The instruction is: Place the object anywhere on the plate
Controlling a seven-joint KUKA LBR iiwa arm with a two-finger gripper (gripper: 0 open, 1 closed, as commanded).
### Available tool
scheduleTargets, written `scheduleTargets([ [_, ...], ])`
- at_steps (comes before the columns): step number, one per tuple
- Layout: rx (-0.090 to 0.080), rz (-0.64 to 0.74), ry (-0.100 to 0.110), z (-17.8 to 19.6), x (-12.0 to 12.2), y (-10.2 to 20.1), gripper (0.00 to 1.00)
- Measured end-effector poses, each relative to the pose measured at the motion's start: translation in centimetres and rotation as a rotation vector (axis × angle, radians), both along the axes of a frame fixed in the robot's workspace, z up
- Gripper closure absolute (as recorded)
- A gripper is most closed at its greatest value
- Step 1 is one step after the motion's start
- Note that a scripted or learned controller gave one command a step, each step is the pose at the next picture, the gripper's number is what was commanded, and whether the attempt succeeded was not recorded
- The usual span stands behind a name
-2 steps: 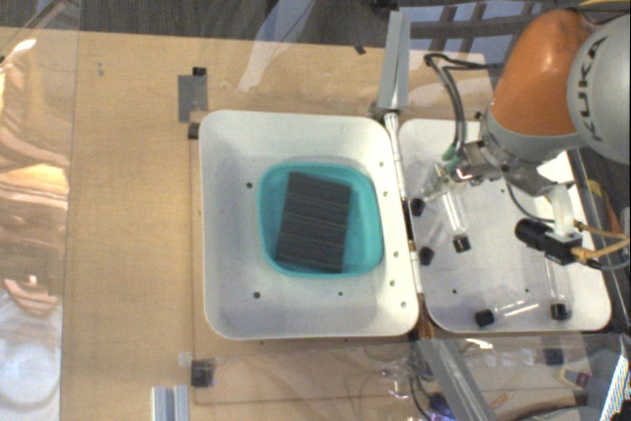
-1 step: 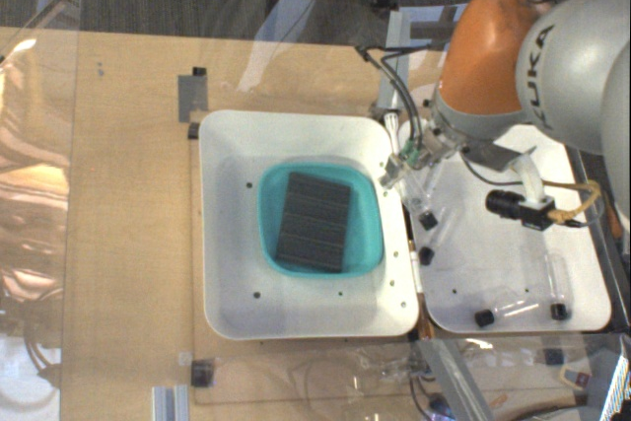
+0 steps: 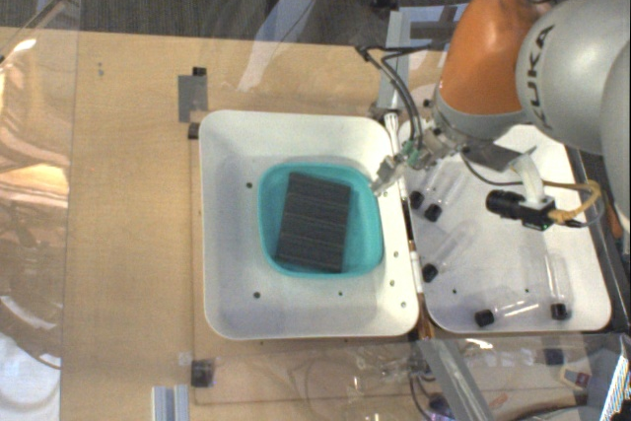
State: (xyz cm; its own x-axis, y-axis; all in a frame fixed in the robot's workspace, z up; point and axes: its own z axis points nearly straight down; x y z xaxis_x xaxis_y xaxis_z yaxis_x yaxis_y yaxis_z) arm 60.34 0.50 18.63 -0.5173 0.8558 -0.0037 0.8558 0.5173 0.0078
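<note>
While the arm (image 3: 532,54) reached in from the right, its wrist hung over the seam between the bins | gripper (image 3: 386,175) at the teal plate's (image 3: 268,212) right rim, finger state indiscernible | dark ridged object (image 3: 315,220) lay flat on the plate in the left bin (image 3: 227,291).

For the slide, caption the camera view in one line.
Dark ribbed block lying on teal plate in left white bin; grey-orange arm alongside.

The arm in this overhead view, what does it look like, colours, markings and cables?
The arm is glossy grey with a rounded orange band above the wrist and dark KUKA lettering on its shell. Thin dark cables loop beside the wrist.
</note>
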Motion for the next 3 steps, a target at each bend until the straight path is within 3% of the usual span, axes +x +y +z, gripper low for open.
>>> scheduleTargets([
  [1,0.001,0.002,-0.008,1.2,0.2,0.1,1.00],
  [2,-0.001,0.157,0.003,-0.1,-2.4,5.8,1.00],
  [3,0.000,0.156,0.002,-0.1,-2.4,5.7,0.00],
])
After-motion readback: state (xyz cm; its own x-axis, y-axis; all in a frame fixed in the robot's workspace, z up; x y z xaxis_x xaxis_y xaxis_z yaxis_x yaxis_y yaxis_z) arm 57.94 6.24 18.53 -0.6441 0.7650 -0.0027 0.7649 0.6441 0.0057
